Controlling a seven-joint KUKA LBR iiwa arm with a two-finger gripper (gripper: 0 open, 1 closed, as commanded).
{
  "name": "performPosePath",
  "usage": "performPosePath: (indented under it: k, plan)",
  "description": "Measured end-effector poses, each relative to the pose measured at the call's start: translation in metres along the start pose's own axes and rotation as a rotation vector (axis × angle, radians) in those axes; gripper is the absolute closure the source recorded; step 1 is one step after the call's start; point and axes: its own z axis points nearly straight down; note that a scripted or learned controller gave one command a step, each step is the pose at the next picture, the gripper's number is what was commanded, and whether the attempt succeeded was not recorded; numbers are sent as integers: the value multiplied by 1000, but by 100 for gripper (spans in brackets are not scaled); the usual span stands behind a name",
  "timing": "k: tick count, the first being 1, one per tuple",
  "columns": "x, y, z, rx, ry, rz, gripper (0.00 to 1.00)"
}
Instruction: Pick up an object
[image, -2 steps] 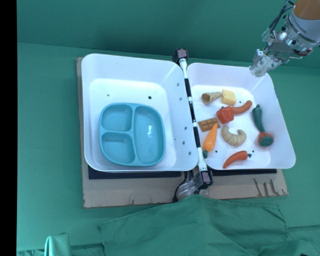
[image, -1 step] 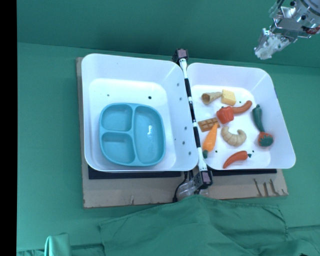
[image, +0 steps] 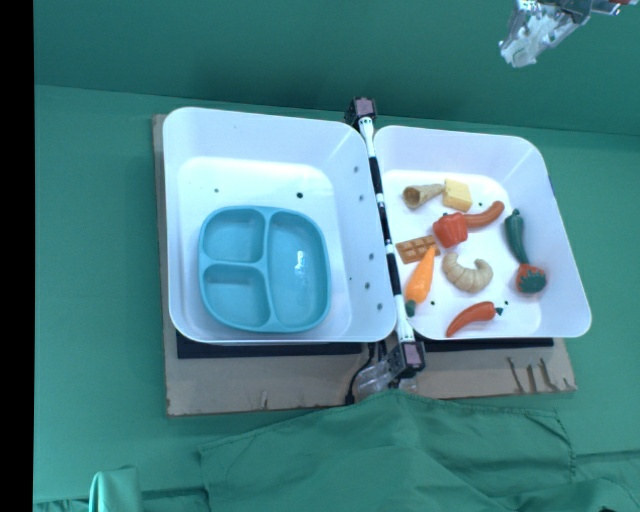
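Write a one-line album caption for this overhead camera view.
Pincer poised above a bin of toy food, beside a blue divided plate.

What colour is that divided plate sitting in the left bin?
Light blue, a pale turquoise: the divided plate shows clearly in the camera view, lying in the left bin.

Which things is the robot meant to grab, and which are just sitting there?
For the job:
gripper, up high at the top right
toy foods in the right bin: carrot, croissant, chili, sausage, cheese, cone, waffle

Just there:
blue plate
left bin
cardboard
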Motion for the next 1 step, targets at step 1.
performPosePath:
  k: [1]
  plan:
    - [38, 38, -21, 5, 0, 1, 100]
